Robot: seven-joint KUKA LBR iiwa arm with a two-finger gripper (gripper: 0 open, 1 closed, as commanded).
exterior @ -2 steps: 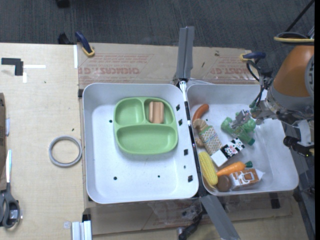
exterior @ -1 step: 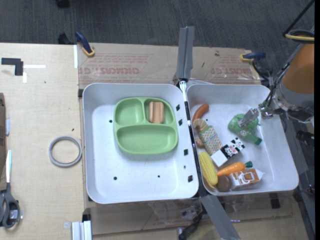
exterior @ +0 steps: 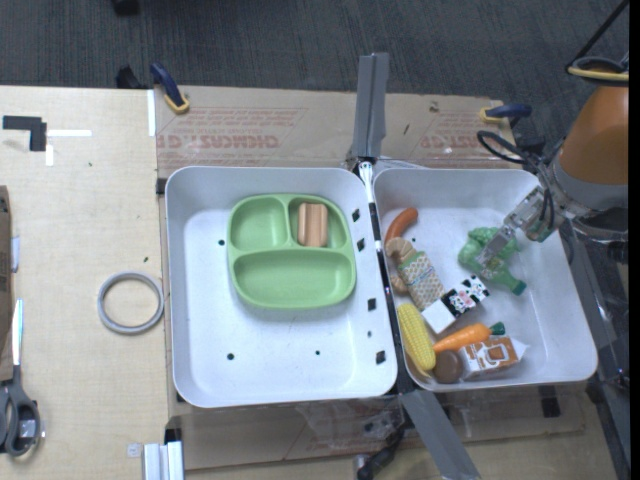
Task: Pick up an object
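One green toy (exterior: 490,251), possibly a vegetable or bottle shape, is taken as the likeliest object of the task, since it lies nearest the gripper (exterior: 510,233). It is seen in the right bin (exterior: 575,313), in the upper right part of the floor, with its long axis running from upper left to lower right and a dark green end pointing toward the bin's right wall. The gripper is seen directly at the toy's upper right edge, reaching in from the right and slanting down to the left; its tip overlaps the toy in this view. Whether the toy is grasped, and how the claw stands, cannot be told from this angle. The relation on which the coming move is judged to turn is therefore short: the toy lies just below and left of the gripper, along the line of the arm's approach.

Further out in the same bin, an orange carrot-like piece (exterior: 401,222), a patterned fabric item (exterior: 415,273), a black-and-white block (exterior: 458,303), a corn cob (exterior: 416,335), a carrot (exterior: 462,337) and a small carton (exterior: 494,357) are grouped toward the left and lower side, well apart from the gripper. In the left bin (exterior: 200,358), a green divided plate (exterior: 290,253) is shown, with a tan sausage-like piece (exterior: 313,224) in its upper right compartment.
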